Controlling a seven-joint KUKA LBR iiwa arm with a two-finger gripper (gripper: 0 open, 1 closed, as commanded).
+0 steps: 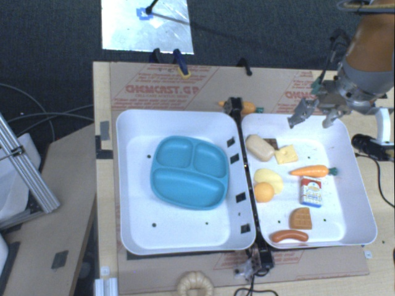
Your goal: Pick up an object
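Note:
My gripper (314,116) hangs above the far edge of the right bin (358,211), open, with nothing between its fingers. Below it in that bin lie a tan bread roll (260,147), a yellow cheese wedge (286,155), a carrot (311,171), a pale yellow fruit (270,177), an orange (264,192), a small red and white carton (311,193), a brown toast slice (300,217) and a sausage (289,236). The cheese wedge is the nearest item to the fingertips.
The left bin (133,227) holds a blue divided plate (189,171). A black divider with clips (244,171) runs between the bins. A yellow item (247,108) lies behind the bins. A silver sheet (146,16) lies at the far left.

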